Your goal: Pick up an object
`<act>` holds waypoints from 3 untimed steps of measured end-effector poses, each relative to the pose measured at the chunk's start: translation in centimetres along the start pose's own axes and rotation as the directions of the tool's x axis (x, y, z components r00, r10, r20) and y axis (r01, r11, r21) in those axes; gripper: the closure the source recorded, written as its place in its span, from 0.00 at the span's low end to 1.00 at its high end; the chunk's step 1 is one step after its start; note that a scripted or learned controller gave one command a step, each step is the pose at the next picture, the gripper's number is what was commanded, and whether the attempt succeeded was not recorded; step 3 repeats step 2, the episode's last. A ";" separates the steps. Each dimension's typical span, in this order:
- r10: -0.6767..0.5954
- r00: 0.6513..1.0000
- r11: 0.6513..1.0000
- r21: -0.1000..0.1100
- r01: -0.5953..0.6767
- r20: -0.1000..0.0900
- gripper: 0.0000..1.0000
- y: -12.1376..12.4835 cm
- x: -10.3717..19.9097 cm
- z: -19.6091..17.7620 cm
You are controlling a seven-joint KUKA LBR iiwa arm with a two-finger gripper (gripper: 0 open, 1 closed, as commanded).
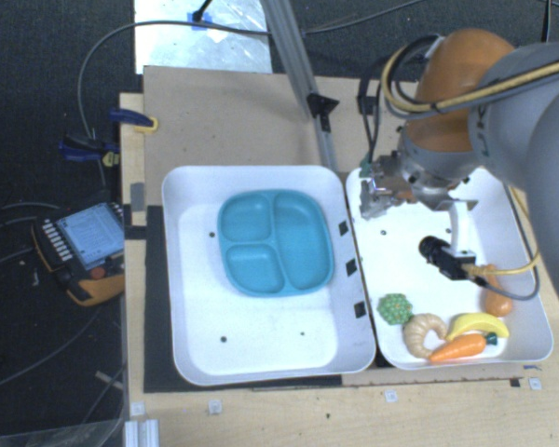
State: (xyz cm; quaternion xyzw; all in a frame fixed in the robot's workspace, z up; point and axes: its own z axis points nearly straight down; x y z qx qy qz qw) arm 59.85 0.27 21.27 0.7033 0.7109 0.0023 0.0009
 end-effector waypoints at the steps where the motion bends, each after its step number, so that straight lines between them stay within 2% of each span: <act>1: 0.002 1.000 1.000 0.002 -0.002 0.000 1.00 0.3 4.7 0.0; 2: 0.000 1.000 1.000 0.001 0.000 0.000 1.00 2.0 9.9 0.4; 3: 0.000 1.000 1.000 0.001 0.000 0.000 1.00 2.0 9.9 0.4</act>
